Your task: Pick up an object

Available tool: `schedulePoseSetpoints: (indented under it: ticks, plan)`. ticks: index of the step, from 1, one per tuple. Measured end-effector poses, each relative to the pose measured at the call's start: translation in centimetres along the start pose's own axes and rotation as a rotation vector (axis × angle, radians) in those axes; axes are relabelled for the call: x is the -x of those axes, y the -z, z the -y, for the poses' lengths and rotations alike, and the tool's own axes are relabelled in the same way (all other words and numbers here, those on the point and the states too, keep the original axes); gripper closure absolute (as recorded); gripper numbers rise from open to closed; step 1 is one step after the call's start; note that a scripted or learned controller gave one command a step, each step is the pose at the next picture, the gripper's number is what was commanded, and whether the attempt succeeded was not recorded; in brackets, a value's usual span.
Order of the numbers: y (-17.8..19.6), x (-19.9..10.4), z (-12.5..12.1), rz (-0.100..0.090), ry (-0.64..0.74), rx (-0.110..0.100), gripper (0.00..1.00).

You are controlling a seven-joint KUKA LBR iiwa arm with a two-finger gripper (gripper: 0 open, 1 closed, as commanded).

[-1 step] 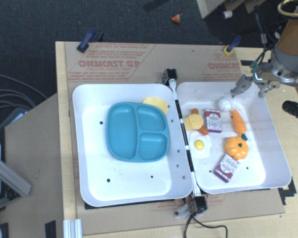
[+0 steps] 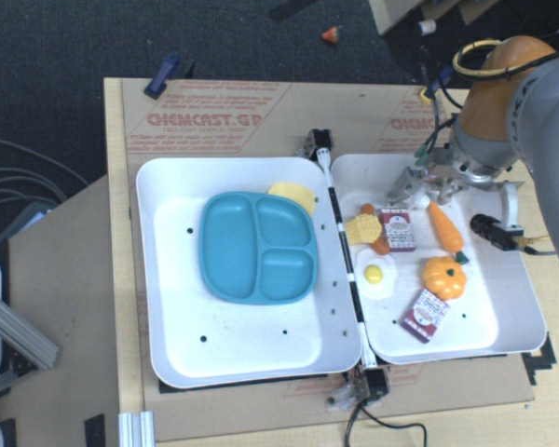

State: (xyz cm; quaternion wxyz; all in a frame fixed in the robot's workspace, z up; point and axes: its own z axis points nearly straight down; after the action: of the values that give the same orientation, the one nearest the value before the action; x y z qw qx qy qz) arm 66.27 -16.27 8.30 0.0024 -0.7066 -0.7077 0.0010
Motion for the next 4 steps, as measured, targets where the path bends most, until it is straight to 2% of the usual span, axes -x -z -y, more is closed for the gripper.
schedulePoseSetpoints:
  ticks: [1, 2, 3, 4]
  plan:
    - [1.3, 0.1, -0.2, 0.003, 0.001, 0.004, 1.00]
    - [12.8, -5.5, 1.8, 0.002, 0.000, 0.006, 1.00]
    - [17.7, -10.5, 4.7, 0.001, 0.000, 0.005, 1.00]
    - [17.9, -13.5, 12.1, 0.001, -0.001, 0.002, 1.00]
